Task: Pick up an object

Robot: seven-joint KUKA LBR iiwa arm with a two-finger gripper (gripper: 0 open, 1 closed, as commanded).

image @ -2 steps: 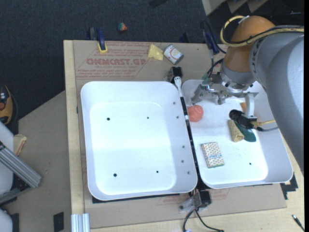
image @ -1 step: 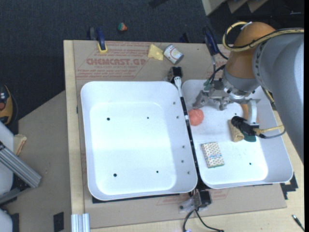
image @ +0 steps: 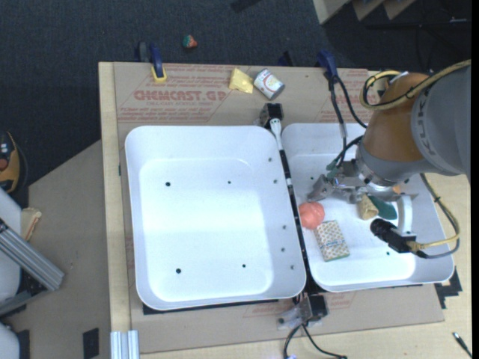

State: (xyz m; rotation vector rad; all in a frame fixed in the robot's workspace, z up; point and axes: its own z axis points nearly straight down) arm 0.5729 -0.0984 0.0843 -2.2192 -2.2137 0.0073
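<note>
Nearest me, the patterned packet (image: pixel 331 241) touches the pink ball (image: pixel 312 214); my gripper (image: pixel 352 189) (grip state unreadable) could nudge both aside.

Two white bins (image: pixel 209 215), one pink ball (image: pixel 312 214), one patterned block (image: pixel 331 240).

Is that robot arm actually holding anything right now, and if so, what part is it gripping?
It cannot be told. The gripper hangs low in the right bin, beside the pink ball and speckled block, but no object shows between its fingers.
</note>
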